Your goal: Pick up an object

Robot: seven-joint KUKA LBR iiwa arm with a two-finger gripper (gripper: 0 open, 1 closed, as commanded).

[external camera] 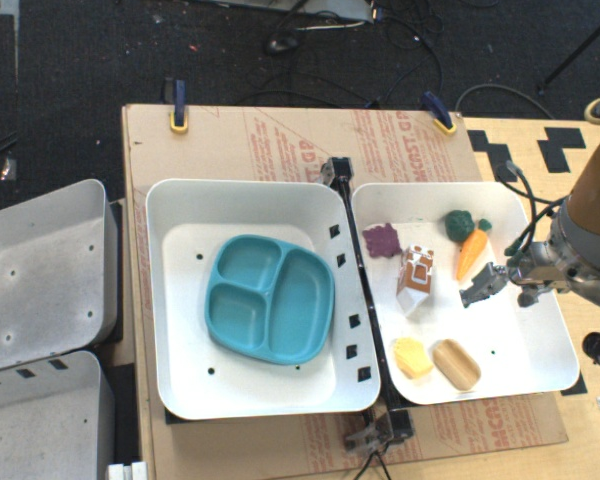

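Hovering low over the right-hand shallow white bin (540, 368), the black two-finger gripper (482, 286) has its jaws apart and empty just beside the orange carrot-shaped toy (471, 254); closing from here could nudge the carrot into the small brown-and-white carton (416, 272) or clip the bin floor. Farther out: plywood bench (250, 143), dark littered floor (70, 58), loose cables (310, 28).

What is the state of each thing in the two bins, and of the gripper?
teal divided plate: flat in the left bin, nothing on it.
purple piece: lying free in the right bin.
small carton: lying free.
carrot: lying free, tip near the gripper.
green piece: beside the carrot top.
yellow piece: lying free.
bread roll: lying free.
gripper: low over the right bin, holding nothing.
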